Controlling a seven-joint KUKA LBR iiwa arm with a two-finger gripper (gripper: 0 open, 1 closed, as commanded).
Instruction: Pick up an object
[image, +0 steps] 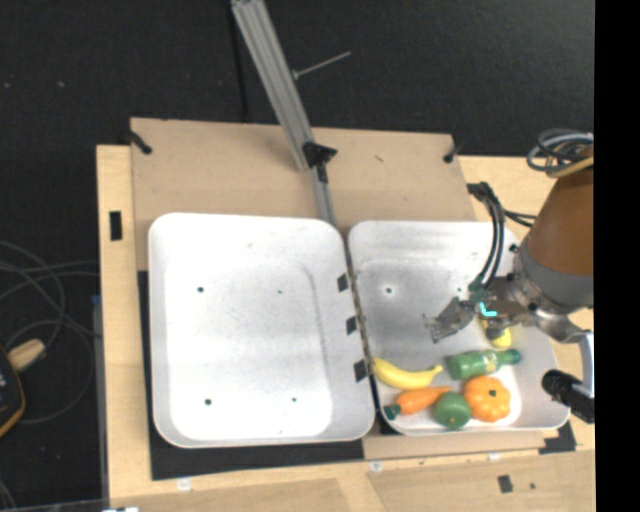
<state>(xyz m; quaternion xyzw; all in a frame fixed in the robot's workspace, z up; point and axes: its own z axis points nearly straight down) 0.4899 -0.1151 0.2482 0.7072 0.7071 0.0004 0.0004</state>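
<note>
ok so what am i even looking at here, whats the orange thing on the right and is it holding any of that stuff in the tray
This is one picture, taken by a camera fixed above a workbench and looking down at a slant. The orange and grey shape on the right is a robot arm; at its end is a gripper, its two-fingered hand. Two shallow white bins sit side by side: the left bin and the right bin. Toy food lies in the right bin's near corner: a yellow banana, an orange carrot, a green pepper, a small orange pumpkin and a green cucumber-like piece. The gripper hangs above bare bin floor, beyond the toys. Nothing is visible between its fingers.
</note>
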